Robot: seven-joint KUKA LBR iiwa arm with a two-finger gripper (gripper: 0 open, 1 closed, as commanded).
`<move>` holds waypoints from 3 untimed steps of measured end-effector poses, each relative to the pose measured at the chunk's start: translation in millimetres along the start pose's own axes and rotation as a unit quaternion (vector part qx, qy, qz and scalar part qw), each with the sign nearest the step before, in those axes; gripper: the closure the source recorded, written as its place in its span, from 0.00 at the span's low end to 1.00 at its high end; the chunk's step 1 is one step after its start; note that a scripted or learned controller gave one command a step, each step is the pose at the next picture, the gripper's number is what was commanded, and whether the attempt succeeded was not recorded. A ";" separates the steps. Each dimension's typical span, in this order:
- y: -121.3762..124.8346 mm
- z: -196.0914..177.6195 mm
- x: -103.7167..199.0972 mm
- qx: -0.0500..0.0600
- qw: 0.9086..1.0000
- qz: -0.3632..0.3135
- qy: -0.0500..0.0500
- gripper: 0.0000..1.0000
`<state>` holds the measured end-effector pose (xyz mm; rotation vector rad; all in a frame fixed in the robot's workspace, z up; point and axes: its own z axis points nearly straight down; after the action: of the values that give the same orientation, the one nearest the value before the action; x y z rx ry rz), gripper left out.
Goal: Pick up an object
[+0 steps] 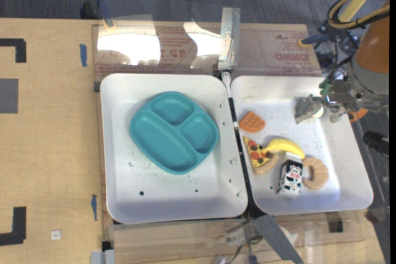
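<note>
The right bin (346, 195) holds several toy foods. An orange ridged piece (252, 122) lies near its left wall, with a pizza slice (260, 156) below it. A yellow banana (285, 146) sits next to the pizza. A black-and-white cow-print carton (291, 177) stands near the front, and a tan ring-shaped bagel (314, 172) lies to its right. My gripper (305, 109) hangs over the upper right part of this bin, above and to the right of the banana, apart from all the items. Nothing shows in its grasp.
The left bin (117, 188) carries a teal divided plate (174, 132). A metal divider (234, 133) separates the two bins. Cables and the arm's orange band (374, 52) crowd the right bin's far right side. Cardboard lies behind the bins.
</note>
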<state>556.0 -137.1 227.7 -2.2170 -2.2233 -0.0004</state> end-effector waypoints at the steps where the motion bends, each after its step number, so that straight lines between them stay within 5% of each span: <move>1: 6.2 122.3 42.2 0.003 1.000 0.031 0.000 0.00; 3: 111.6 141.2 26.7 -0.001 0.994 0.111 -0.001 0.00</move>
<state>667.3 -109.9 86.4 -2.4534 -1.9642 -0.0014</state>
